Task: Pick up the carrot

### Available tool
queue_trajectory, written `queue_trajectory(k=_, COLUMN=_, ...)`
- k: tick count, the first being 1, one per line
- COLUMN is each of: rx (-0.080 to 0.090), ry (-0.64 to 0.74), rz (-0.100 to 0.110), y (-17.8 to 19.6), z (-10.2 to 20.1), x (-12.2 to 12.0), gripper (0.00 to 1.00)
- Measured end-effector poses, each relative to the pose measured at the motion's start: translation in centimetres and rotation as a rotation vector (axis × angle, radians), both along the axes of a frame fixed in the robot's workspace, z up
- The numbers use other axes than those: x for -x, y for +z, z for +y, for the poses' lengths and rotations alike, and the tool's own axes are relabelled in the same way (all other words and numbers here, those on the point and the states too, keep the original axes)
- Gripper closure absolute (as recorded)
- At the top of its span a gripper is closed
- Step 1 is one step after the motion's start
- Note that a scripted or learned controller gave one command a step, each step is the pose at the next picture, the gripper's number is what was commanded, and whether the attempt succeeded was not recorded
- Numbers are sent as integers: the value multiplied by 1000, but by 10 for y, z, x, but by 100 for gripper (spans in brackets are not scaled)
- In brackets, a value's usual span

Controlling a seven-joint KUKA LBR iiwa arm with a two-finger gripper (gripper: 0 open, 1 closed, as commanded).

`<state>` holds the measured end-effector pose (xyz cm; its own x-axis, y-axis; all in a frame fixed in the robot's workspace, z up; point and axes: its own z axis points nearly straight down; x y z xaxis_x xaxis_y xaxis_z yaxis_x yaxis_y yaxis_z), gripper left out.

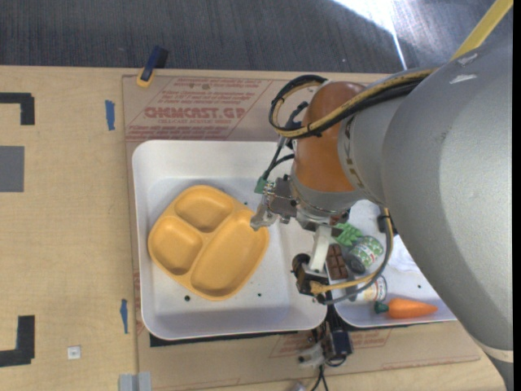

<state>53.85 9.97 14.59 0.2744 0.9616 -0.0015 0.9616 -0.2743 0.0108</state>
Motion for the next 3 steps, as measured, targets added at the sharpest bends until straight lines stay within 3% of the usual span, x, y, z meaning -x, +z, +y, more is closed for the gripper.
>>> queue_trajectory(k=3, rx=-3, ry=59, rz=-3, y=-4, z=2, x=3, gripper=0)
